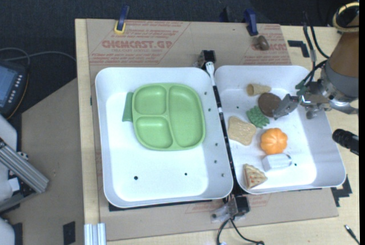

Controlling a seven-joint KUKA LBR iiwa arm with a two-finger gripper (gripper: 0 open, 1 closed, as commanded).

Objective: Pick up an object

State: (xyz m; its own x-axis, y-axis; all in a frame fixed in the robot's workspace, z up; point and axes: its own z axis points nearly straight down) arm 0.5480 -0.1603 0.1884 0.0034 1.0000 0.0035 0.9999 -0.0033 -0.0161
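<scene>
My gripper [288, 104] hangs over the right bin [319, 164], whether open or shut I cannot tell, beside a round brown cookie [268, 102] near the bin's middle.

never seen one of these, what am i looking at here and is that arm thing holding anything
This is one picture from a camera fixed above a workbench, looking down at a slant. Two shallow white bins sit side by side. The left bin holds a green divided plate. The right bin holds small toy foods: an orange pumpkin-like piece, a brown round piece, a green leafy piece, a tan bread-like slice, a wedge and a small tan piece. The grey robot arm reaches in from the right; its gripper sits beside the brown piece. I cannot tell whether it grips anything.
</scene>
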